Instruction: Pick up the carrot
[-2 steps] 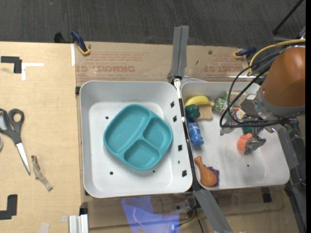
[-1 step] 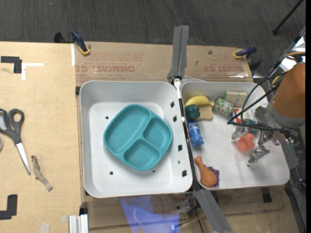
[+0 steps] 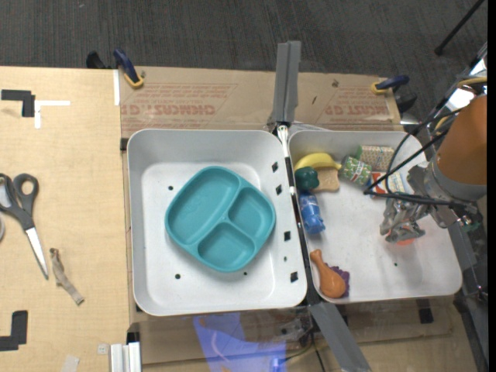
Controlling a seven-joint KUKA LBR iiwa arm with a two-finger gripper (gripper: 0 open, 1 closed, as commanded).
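Hovering low in right bin (image 3: 434, 285), tool (image 3: 401, 229); jaw state impossible to tell. Carrot (image 3: 328, 276) lying free at same bin's near-left corner, well apart, so not yet reached.

Gripper (image 3: 401, 227): grey metal, a bit of orange-red just under it; orange band on the arm (image 3: 470, 142) above.
Up-left of the gripper: green-and-white patterned packet (image 3: 366, 163), yellow banana (image 3: 316, 160), dark teal-green round piece (image 3: 307, 179), tan slice (image 3: 329, 180).
Left: blue bottle (image 3: 311, 212).
Down-left: orange drumstick-shaped item (image 3: 328, 275) on something purple.
Far left: teal divided plate (image 3: 221, 218) in a white bin (image 3: 139, 231).
Scissors (image 3: 23, 215): grey handles.
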